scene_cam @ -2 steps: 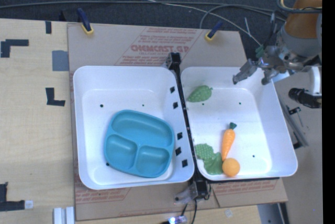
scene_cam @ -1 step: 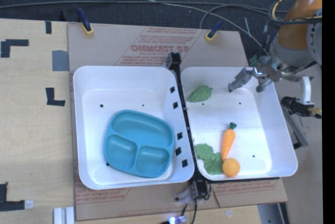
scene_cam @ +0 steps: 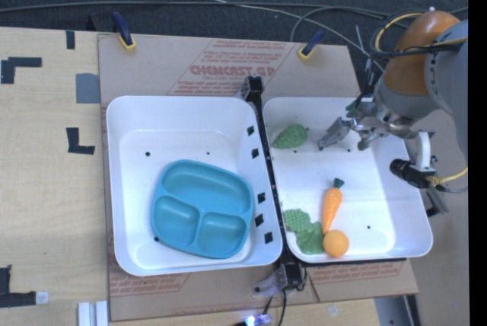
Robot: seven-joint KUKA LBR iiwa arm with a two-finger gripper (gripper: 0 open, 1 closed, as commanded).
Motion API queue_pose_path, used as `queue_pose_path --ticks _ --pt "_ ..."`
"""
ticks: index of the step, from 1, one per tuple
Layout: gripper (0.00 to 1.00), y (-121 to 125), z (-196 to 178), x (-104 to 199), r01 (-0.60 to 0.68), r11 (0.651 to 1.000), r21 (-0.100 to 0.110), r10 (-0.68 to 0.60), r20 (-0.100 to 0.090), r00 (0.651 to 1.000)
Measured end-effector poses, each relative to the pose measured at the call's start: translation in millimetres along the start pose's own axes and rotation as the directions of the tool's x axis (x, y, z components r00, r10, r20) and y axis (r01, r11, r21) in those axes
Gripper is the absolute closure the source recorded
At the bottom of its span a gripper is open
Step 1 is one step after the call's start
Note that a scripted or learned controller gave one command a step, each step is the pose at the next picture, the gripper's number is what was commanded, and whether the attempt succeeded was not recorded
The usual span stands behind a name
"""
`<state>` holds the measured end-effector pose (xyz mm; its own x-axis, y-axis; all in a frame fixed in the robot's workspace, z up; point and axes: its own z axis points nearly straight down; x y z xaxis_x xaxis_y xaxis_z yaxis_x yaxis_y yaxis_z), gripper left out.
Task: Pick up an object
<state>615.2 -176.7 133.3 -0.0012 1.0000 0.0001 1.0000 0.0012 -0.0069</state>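
In the right bin (scene_cam: 380,187), a green leafy piece (scene_cam: 290,136) lies near the back left corner. A carrot (scene_cam: 331,206) lies upright in the middle, with an orange ball (scene_cam: 335,243) just below it and a green lettuce piece (scene_cam: 302,229) to its left. My gripper (scene_cam: 348,135) hangs over the bin's back edge, right of the leafy piece and apart from it. Its two fingers (scene_cam: 332,137) are spread, open, with nothing between them.
The left bin (scene_cam: 129,126) holds a blue divided plate (scene_cam: 202,208). A black divider (scene_cam: 262,164) runs between the bins. Cables (scene_cam: 327,12) trail across the dark floor behind the bench. Clamps (scene_cam: 122,31) hold the cardboard at the back.
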Motion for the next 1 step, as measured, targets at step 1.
queue_pose_path --ticks 1 --pt "0.0 0.5 50.9 0.4 0.001 1.0 -0.007 -0.001 0.003 1.0"
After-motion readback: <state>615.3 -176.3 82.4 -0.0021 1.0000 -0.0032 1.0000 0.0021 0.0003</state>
